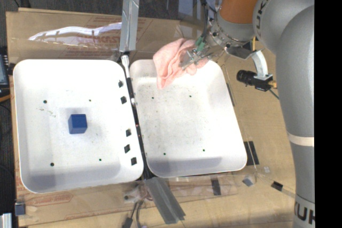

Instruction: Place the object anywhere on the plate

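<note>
We see the gripper [193, 57] closed on a pink cloth [170, 64], which hangs over the far rim of the right bin [187, 131]. We judge the carry under way; next it must reach a plate and release.

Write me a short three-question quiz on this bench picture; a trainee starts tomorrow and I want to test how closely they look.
1. True or false: the small blue cube lies in the left white bin.
2. Where is the crumpled pink cloth? A) over the far rim of the right white bin B) beside the cube C) on the cardboard in front of the bins
3. Fill in: the gripper is at the cloth's ____ edge in the picture.

Key: 1 true; 2 A; 3 right
</note>
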Robot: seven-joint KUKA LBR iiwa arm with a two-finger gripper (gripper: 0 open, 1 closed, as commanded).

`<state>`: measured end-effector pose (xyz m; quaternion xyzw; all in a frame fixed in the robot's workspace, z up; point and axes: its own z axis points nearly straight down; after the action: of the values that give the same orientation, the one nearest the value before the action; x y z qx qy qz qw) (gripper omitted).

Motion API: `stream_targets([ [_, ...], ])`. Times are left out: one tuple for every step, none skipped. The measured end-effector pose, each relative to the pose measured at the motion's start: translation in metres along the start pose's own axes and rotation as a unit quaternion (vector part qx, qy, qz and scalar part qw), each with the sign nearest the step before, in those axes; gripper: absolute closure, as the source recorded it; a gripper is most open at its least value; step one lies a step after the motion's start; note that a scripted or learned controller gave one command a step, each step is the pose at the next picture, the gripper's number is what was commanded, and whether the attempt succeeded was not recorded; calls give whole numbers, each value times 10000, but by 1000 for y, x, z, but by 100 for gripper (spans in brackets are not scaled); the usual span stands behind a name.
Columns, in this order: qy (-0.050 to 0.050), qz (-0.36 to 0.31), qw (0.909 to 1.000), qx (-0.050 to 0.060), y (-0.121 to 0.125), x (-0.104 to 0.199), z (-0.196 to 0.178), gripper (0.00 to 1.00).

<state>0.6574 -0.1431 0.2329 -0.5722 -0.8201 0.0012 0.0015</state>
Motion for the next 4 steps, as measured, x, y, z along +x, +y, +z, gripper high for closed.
stream_targets([
  [4, -37, 10000, 2, 2, 2, 2, 100],
  [6, -2048, 9788, 7, -6, 60, -1, 100],
  [8, -3980, 9174, 6, -4, 108, 9, 100],
  [7, -5726, 8198, 4, -10, 157, 20, 100],
])
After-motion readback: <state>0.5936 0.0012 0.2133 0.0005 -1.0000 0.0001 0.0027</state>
